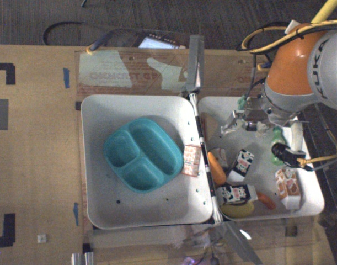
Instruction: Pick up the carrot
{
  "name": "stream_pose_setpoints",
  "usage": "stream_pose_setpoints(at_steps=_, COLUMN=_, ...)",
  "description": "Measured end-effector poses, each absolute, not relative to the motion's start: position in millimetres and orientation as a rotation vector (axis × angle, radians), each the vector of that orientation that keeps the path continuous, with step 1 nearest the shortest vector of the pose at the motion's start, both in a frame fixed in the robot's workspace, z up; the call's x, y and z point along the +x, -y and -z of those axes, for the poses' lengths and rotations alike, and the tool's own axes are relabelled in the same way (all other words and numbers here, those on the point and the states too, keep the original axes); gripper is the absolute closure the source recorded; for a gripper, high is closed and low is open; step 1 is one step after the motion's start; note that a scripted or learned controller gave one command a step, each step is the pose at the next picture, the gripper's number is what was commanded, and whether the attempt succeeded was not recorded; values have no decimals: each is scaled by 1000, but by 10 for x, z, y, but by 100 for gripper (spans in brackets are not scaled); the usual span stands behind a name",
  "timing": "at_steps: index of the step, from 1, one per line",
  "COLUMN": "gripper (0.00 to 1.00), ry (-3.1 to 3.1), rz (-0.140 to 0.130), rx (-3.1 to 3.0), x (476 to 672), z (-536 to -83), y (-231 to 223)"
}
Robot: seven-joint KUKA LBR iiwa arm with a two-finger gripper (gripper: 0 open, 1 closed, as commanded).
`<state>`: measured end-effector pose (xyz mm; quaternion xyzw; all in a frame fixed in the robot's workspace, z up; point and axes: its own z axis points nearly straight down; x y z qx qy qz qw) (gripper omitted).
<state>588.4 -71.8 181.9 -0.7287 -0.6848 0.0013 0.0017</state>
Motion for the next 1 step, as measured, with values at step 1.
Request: stream_pose_setpoints(at_steps=1, gripper=0, ry=2326, rz=3, rx=-2112, x=5612, z=-856, y=1163)
